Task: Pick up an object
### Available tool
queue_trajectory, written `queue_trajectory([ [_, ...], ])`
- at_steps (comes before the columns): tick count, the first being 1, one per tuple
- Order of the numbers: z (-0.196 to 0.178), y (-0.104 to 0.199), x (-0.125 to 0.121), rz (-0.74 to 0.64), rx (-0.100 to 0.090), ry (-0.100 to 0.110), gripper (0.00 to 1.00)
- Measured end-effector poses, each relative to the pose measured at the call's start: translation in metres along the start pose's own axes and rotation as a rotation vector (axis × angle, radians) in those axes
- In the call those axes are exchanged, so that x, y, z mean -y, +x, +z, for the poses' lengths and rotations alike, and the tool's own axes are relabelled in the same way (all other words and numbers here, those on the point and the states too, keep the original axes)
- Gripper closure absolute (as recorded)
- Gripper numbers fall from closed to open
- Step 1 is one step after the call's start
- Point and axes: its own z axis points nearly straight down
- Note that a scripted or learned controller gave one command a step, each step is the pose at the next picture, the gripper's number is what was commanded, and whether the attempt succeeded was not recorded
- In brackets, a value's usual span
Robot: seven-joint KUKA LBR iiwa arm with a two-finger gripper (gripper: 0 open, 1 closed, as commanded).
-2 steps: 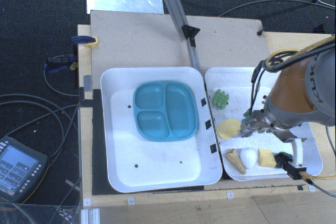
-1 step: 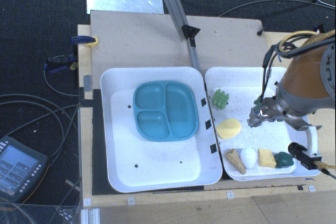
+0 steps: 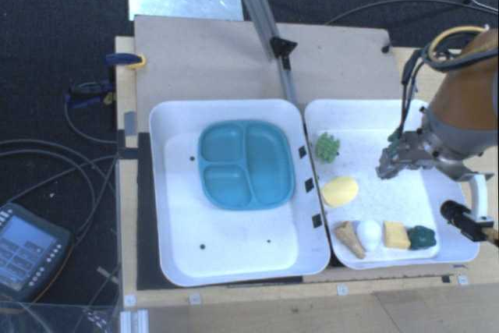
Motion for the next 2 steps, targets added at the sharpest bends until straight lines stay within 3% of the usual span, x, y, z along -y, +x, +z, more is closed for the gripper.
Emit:
queue_trajectory([
  [1, -0.054, 0.0, -0.002, 0.0, 0.0, -0.001, 1.0],
  [2, -0.056, 0.056, 0.002, -0.005, -0.003, 0.005, 1.0],
])
